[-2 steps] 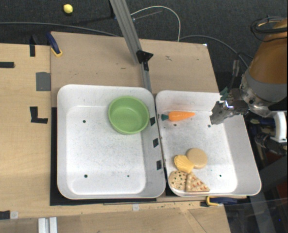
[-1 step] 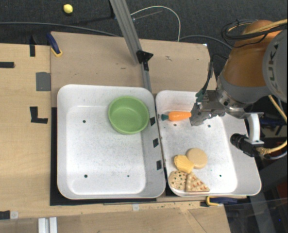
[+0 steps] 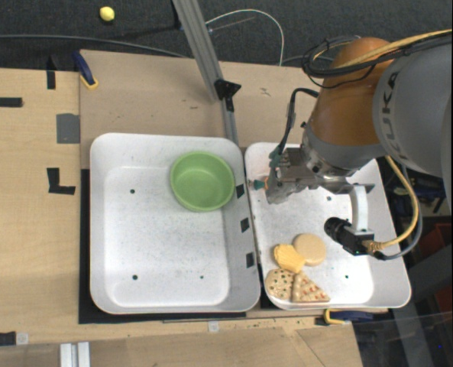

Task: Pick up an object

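Observation:
A green bowl (image 3: 202, 180) sits upright in the left bin (image 3: 119, 228), toward its upper right. In the right bin (image 3: 379, 281), near the front, lie a yellow piece (image 3: 289, 258), a tan round piece (image 3: 311, 248), a round cracker (image 3: 279, 284) and a pizza-slice shape (image 3: 309, 290), all close together. My gripper (image 3: 278, 190) reaches down over the right bin's upper left part, above those food pieces and right of the bowl. The arm's body hides much of the bin's back.
A slanted metal pole (image 3: 203, 52) crosses the back of the bench above the bins. Cables (image 3: 398, 228) loop by the right bin's right side. A small yellow ball (image 3: 107, 13) lies on the dark floor at the far left.

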Robot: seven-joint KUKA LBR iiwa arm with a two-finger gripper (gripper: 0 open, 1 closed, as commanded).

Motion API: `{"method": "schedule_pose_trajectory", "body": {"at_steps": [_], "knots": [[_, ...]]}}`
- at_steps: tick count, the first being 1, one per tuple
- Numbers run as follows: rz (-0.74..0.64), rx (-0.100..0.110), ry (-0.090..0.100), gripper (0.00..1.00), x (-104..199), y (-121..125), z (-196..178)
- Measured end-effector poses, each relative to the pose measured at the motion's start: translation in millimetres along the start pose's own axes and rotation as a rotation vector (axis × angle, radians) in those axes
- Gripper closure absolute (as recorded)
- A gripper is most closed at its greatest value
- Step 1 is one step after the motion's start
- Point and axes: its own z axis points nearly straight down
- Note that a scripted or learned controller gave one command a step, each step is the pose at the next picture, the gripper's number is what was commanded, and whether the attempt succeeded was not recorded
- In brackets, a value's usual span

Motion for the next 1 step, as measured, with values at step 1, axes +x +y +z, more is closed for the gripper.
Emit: {"method": "schedule_pose_trajectory", "body": {"at_steps": [1], "knots": [[0.000, -0.001, 0.000, 1.00, 53.3, 7.4, -1.6]]}}
